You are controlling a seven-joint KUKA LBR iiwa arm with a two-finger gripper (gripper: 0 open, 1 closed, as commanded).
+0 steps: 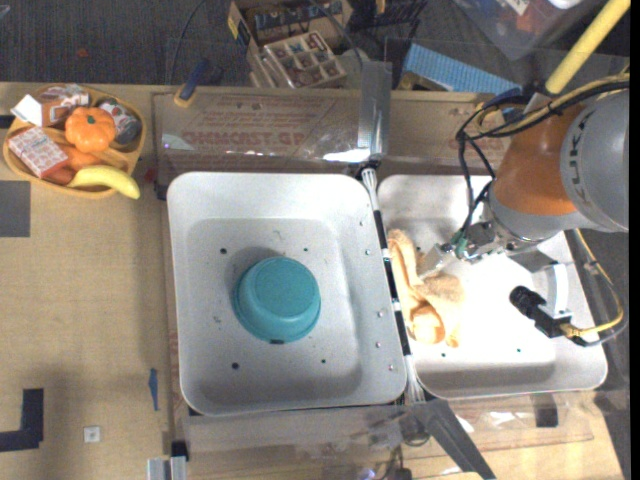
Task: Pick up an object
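An upturned teal bowl [279, 298] sits in the middle of the left bin [200, 218]. Along the left wall of the right bin [520, 368] lies a cluster of soft tan and orange food-like pieces: a long pale piece [402, 258], a beige lump [444, 288] and an orange piece [427, 324]. My gripper [452, 251] reaches in from the right and hangs low over the upper part of this cluster, right beside the long pale piece. Its tip is partly hidden by the wrist.
A yellow bowl with toy fruit, a banana and small boxes [75, 143] stands on the bench at the far left. Clear plastic sheeting [270, 133] and boxes lie behind the bins. The arm's orange band [540, 173] hangs above the right bin's back.
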